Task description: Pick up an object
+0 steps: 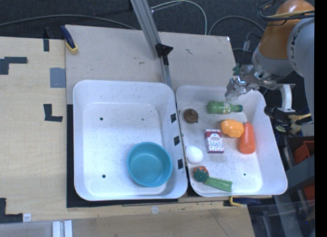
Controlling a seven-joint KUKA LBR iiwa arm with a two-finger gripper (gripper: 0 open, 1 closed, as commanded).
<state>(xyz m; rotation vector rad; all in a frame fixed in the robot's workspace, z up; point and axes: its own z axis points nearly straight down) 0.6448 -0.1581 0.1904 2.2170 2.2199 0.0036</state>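
The right bin [265, 180] holds several small items: a green bottle [224, 108] lying at the back, a brown round piece [190, 115], an orange lump [232, 128], an orange-red bottle [247, 139], a red and white carton [214, 141], a white egg [194, 155] and a green stalk with a red end [211, 180]. My gripper [232, 92] hangs over the bin's back rim, just above and right of the green bottle. Nothing shows between its fingers.
The left bin [92, 98] holds a blue bowl [149, 164] near its front right corner. A slanted metal pole [148, 24] rises behind the bins. Cables lie on the dark floor at the back.
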